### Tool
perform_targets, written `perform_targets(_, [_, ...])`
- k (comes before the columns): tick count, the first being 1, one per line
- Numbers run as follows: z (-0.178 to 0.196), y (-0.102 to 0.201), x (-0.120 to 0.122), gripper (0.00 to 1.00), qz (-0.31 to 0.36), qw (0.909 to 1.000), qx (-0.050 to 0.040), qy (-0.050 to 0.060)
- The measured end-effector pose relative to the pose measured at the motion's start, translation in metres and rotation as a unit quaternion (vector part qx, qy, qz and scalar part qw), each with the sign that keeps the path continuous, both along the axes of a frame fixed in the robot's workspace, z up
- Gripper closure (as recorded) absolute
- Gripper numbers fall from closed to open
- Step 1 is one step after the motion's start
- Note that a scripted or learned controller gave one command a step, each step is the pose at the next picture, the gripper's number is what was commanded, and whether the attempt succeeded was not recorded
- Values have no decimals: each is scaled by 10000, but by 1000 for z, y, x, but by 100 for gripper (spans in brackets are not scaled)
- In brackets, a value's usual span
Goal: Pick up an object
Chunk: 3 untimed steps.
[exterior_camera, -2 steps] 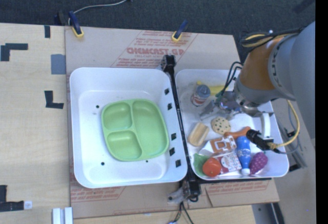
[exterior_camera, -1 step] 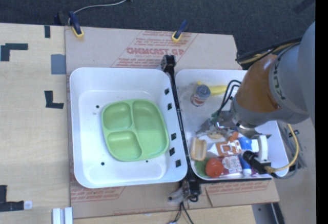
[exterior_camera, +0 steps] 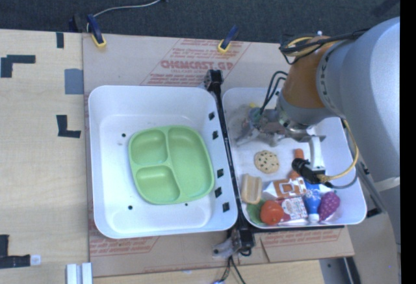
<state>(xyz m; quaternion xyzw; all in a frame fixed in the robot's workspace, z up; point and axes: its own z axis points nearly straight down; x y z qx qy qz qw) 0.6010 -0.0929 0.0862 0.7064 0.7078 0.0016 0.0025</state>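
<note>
A: Step in hand? The tool point(exterior_camera: 260, 125) sits low in the right shallow white bin point(exterior_camera: 354, 211), approach stage by the look of it; finger spread cannot be told.

B: Candidates: round speckled cookie point(exterior_camera: 266, 161) just below it, red tomato-like ball point(exterior_camera: 272, 212) nearer the front. Next move calls for centring over one.

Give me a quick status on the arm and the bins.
Gripper low over right bin, nothing seen held. Cookie just below it. Green tray alone in left bin.
</note>
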Motion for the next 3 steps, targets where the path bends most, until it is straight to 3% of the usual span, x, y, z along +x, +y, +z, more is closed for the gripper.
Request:
perform_targets(1, [0, -13, 35, 0, 0, 10000, 2, 10])
perform_targets(2, [-2, -3, 64, 0, -32, 9999, 7, 129])
perform_targets(3, [1, -110, 29, 0, -14, 10000, -22, 10])
